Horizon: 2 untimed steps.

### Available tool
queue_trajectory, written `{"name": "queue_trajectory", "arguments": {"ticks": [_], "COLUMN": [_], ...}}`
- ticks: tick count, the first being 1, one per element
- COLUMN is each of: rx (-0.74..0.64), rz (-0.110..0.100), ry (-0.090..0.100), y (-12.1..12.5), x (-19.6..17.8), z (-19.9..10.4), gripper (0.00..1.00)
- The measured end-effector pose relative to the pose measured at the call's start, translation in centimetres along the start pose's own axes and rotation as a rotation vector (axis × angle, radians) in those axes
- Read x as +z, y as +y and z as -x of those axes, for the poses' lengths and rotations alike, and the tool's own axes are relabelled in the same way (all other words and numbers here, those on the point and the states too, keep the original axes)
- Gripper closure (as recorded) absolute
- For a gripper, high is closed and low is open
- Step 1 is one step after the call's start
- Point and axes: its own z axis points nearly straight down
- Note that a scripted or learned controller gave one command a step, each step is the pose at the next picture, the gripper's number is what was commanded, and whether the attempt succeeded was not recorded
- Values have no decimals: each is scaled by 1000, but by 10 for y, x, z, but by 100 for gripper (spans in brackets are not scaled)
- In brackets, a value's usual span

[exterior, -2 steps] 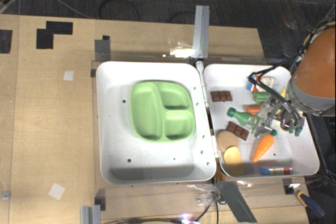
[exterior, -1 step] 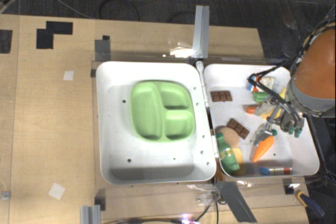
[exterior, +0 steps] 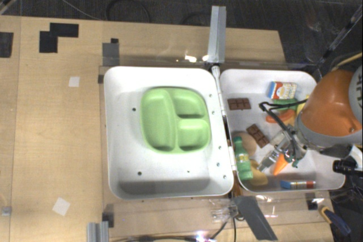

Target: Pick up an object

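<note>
My gripper (exterior: pixel 280 155) is down in the right bin (exterior: pixel 323 181), near its front middle. It hangs right over a small orange carrot-shaped piece (exterior: pixel 280 166). A green bottle (exterior: pixel 243 159) lies just to its left, with a tan bread-like piece (exterior: pixel 259 178) at the bottle's front end. A brown chocolate bar (exterior: pixel 257 134) lies just behind the gripper and another chocolate bar (exterior: pixel 239 103) further back. The grey arm with its orange band (exterior: pixel 333 106) covers the right part of the bin.
A small white and orange box (exterior: pixel 282 90) sits at the back of the right bin, and a red and blue marker (exterior: pixel 298 184) lies along its front wall. The left bin (exterior: pixel 122 178) holds a green divided tray (exterior: pixel 174 119). A metal post (exterior: pixel 217 34) stands behind the bins.
</note>
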Motion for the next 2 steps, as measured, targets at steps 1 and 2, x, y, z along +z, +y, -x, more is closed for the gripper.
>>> {"name": "queue_trajectory", "arguments": {"ticks": [1,2], "rx": [-18,46], "rz": [0,1], "ry": [-5,-2], "y": [11,-22], "x": [0,1], "z": [-8,19], "gripper": [0,0]}}
